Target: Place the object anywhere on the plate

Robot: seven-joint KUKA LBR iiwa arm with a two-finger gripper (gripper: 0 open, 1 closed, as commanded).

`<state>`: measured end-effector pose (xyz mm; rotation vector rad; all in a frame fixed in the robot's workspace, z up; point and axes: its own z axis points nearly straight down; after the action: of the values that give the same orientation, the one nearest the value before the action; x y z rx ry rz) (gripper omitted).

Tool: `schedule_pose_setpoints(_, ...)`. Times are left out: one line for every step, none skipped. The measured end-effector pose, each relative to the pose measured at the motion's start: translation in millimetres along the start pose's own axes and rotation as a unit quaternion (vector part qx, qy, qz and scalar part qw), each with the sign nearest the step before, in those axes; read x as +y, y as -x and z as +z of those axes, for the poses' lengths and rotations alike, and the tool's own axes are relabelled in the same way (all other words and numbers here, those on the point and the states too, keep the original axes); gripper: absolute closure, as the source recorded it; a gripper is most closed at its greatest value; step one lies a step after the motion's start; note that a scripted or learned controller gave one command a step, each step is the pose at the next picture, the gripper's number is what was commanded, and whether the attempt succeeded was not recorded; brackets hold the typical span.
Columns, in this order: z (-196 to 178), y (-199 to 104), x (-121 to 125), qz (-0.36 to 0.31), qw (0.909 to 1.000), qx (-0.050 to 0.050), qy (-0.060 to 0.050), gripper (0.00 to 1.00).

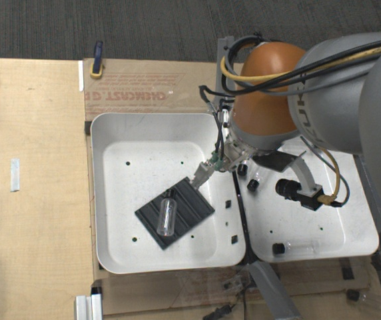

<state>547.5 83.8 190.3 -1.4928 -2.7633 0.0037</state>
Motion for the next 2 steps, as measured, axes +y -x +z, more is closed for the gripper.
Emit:
schedule_pose_setpoints(-64.3,34.6,60.4,0.113,0.9936,-0.001,0.001,0.0)
schedule_pose_setpoints(-72.1,34.8,60.6,0.112,0.9937,-0.002,0.0,1.0)
